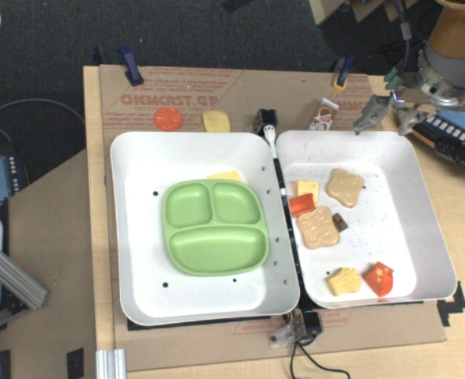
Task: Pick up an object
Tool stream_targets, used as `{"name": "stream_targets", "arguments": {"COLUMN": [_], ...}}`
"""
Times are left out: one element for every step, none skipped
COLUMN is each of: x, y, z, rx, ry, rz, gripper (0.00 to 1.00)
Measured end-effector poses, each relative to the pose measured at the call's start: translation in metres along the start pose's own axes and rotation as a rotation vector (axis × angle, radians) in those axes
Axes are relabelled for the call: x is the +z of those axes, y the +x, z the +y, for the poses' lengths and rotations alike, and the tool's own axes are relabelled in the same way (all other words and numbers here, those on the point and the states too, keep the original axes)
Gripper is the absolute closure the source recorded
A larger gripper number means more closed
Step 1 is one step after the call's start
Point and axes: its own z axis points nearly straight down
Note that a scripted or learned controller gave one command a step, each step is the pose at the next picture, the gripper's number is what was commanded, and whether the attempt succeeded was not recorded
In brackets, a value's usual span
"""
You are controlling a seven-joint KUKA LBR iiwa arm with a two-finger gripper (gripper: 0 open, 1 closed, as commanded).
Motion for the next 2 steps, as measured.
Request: {"name": "stream_targets", "arguments": {"x": [0.1444, 0.1543], "y": [0.0304, 0.0215], "z": [-0.1082, -0.0999], "rx": [0.003, 0.001], "ry": [0.019, -0.005], "rz": [0.007, 0.004], "gripper": [0.0, 0.0]}}
